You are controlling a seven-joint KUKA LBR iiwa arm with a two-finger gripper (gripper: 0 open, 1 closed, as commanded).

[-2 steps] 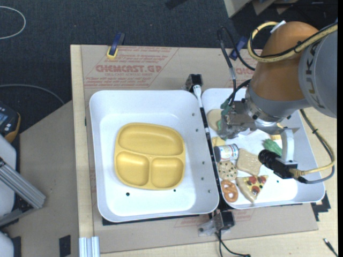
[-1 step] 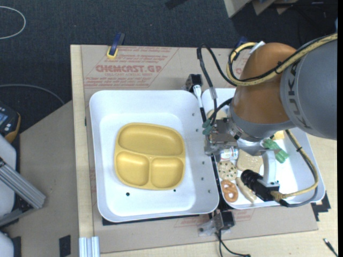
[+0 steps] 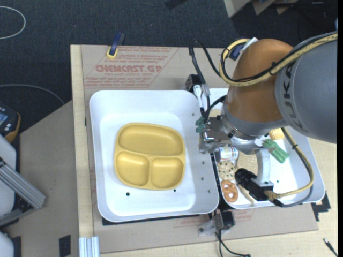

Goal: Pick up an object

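From above, the grey arm's tool (image 3: pixel 229 153) hangs low in the right white shallow bin (image 3: pixel 316 182), just beside a brown pretzel (image 3: pixel 230 189); I cannot tell its state. Left of it, a yellow three-compartment plastic plate (image 3: pixel 150 155) lies in the left white bin (image 3: pixel 102 143)

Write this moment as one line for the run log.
arm: over right white bin | gripper: above small items | left white bin: yellow three-compartment plastic tray | pick: not confirmed
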